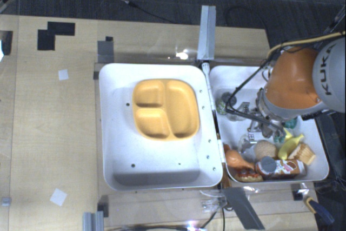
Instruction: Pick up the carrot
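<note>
Hovering over the right bin point(322, 168), gripper point(258, 132) state untellable; carrot point(236, 158) not yet grasped; next, likely descending onto it.

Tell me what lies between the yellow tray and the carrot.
In the camera view, the bins' adjoining white walls lie between the yellow tray and the carrot.

The grey arm point(330, 70) reaches in from the right, its orange band point(291, 79) bulking directly above the wrist. Below and left of the band, the hand point(258, 128) points downward, metal parts and cables clustered around it. Its tips are too cluttered to read.
</note>
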